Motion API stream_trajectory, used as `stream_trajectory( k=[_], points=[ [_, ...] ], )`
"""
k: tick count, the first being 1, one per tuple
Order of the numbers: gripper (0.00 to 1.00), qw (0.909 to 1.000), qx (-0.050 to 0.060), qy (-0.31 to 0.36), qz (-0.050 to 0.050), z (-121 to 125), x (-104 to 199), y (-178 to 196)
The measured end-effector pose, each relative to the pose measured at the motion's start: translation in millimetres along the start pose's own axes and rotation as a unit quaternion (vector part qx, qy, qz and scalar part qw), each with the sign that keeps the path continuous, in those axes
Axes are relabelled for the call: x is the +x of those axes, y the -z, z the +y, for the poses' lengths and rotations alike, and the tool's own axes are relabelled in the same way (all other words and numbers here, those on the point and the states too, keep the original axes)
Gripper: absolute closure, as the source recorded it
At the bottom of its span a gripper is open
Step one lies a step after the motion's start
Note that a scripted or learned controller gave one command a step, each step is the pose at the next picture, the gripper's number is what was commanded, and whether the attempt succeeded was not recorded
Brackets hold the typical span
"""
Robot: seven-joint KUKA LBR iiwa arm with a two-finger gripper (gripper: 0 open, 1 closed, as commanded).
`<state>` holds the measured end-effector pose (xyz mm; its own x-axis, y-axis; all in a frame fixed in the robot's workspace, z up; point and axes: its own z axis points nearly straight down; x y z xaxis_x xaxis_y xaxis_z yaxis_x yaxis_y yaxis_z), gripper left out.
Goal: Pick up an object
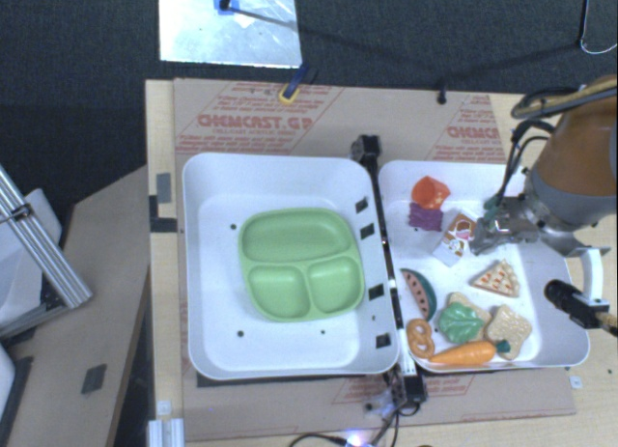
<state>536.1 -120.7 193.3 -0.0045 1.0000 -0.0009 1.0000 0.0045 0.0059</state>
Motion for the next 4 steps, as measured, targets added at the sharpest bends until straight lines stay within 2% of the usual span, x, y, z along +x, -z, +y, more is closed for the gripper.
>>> stream_trajectory(
  k=[1,2,3,4],
  points=[
    [1.0,1.0,0.0,0.0,0.0,1.7,-0.2,33.2],
    [1.0,1.0,0.0,0.003,0.001,44.2,36.7,37.4],
    [1.0,1.0,0.001,0.002,0.001,74.2,78.7,23.7],
    [1.0,1.0,0.001,0.002,0.001,84.8,111.0,39.3]
  ],
)
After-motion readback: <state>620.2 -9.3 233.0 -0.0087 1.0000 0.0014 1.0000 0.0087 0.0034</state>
